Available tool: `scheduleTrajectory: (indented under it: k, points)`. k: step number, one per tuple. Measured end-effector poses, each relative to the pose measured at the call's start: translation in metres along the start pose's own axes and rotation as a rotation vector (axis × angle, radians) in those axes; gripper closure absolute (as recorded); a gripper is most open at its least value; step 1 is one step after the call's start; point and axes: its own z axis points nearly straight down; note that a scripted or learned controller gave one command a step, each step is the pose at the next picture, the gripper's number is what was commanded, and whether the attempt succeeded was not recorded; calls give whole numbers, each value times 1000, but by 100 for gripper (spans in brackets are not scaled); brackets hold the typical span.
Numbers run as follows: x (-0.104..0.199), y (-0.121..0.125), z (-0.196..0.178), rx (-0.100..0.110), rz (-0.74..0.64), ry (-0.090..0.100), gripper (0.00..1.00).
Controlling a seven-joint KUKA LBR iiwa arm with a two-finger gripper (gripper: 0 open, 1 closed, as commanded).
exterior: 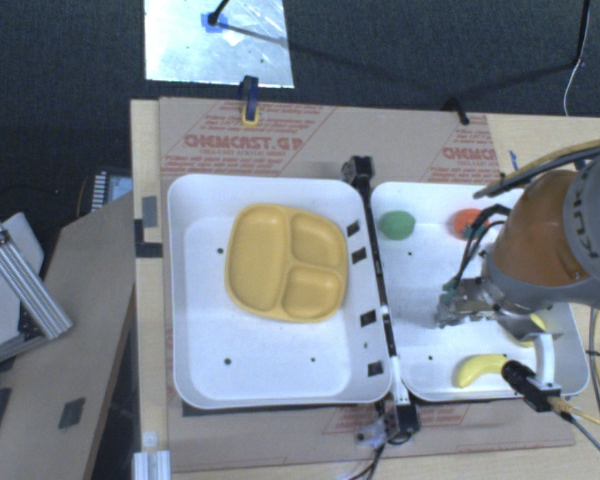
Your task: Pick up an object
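A yellow divided plate lies in the left bin. The right bin holds a green ball at its far left, an orange-red object partly behind the arm at the far side, and a yellow banana near the front edge. My gripper reaches down into the middle of the right bin, over bare white floor, a little above the banana and well below the green ball. Nothing shows between it and the floor.
A black divider with clips runs between the two bins. The grey and orange arm covers the right part of the right bin. Brown cardboard lies under both bins.
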Motion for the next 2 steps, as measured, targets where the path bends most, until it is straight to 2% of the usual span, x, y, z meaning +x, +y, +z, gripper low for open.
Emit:
scheduleTrajectory:
  k: [1, 2]
  points:
    - [-2, 1, -43, -2, -3, -1, 100]
    - [-4, 5, -107, -5, -4, -1, 100]
